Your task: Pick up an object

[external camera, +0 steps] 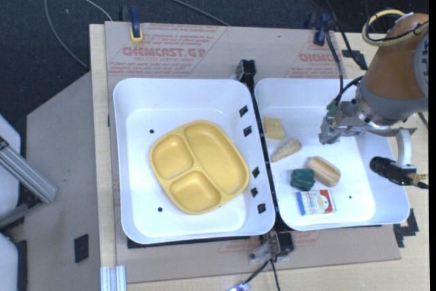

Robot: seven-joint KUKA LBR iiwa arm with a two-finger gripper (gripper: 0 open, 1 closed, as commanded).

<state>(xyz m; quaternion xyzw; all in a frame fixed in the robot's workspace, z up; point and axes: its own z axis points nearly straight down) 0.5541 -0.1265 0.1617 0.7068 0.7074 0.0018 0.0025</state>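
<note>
- Yellow tray (197, 165), three compartments, tilted in left bin (129, 146).
- Grey arm (395, 71) with orange band, reaching in from right over right bin (381, 208).
- Gripper (329, 135) low over upper middle of right bin, above bare floor; jaw state: cannot tell; nothing seen in its grip.
- Pale yellow block (274, 128) near divider, left of gripper.
- Corn-like piece (286, 149) just below block.
- Tan roll (324, 170) touching green lump (302, 178).
- Small carton (315, 202) just below these.
</note>
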